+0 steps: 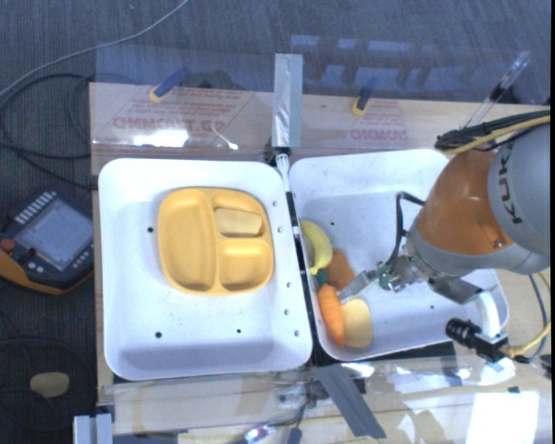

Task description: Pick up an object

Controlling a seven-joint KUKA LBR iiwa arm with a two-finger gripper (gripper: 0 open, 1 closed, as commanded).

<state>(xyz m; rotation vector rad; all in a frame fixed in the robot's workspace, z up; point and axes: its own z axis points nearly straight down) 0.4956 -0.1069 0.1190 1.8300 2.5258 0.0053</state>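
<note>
Touching fingers (353, 287): orange carrot (331, 314)

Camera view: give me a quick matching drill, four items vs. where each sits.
Items:
1. tray
2. carrot
3. banana
4. claw

Places:
A. right bin, front left corner, beside a pale yellow piece
B. left bin, middle
C. right bin, over the pile of toy food
D. right bin, against the left wall, behind the orange pieces

Pairs: 1-B, 2-A, 3-D, 4-C
</note>
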